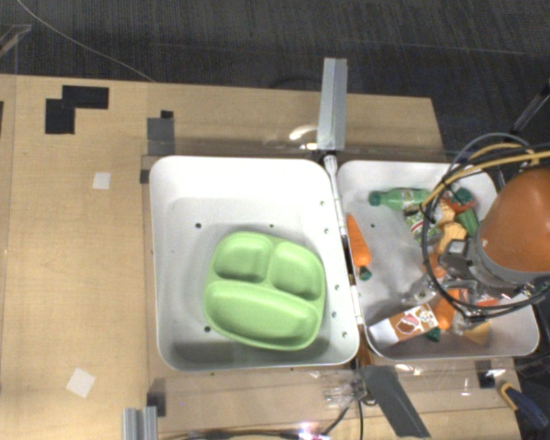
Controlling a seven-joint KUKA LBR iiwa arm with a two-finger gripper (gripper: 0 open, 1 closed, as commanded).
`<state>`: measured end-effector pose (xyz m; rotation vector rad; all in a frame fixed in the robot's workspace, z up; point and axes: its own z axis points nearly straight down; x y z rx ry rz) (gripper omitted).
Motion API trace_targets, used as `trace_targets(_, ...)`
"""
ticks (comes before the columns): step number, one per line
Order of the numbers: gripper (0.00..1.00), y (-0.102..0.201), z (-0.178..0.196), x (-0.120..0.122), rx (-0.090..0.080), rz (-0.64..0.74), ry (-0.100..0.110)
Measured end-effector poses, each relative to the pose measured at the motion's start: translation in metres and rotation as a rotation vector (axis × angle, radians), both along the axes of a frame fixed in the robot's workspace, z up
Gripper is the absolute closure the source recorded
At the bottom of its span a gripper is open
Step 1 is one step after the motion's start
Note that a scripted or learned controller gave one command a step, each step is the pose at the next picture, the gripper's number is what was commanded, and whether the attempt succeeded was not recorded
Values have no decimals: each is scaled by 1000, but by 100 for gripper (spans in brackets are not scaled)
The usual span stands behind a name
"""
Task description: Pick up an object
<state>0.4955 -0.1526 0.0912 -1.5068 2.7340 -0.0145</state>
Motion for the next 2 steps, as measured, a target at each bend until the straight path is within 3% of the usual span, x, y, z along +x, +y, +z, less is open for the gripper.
trace_targets(1, 100, 2, 13, 5, 0, 3, -14)
trace_targets(2, 100, 22, 18, -2, -31, -55, -4)
